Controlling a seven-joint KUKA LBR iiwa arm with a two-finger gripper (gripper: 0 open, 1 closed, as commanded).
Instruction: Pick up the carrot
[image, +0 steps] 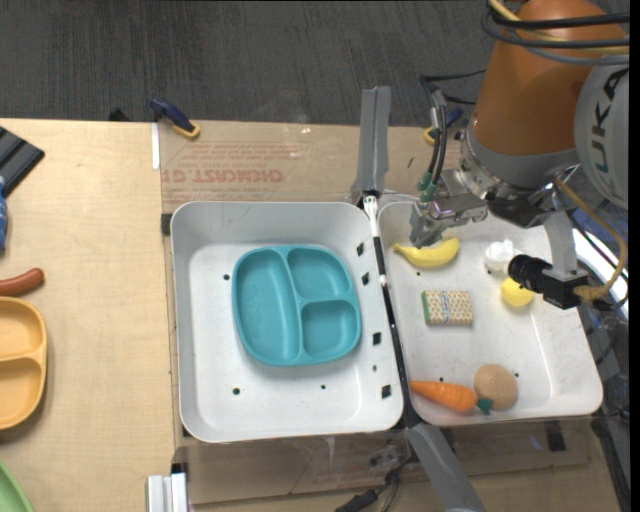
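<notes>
Two bins sit side by side. From my screen, I see the carrot (444, 396) at the near edge of the right bin (570, 350), touching a brown ball (496, 386). The gripper (432, 226) hangs over the banana (428, 252) at the far end. I cannot tell how its tips stand.

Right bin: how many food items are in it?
5 seen: banana under the gripper, sponge-like block mid-bin, yellow piece right, carrot and brown ball in front. The arm may hide others.
</notes>
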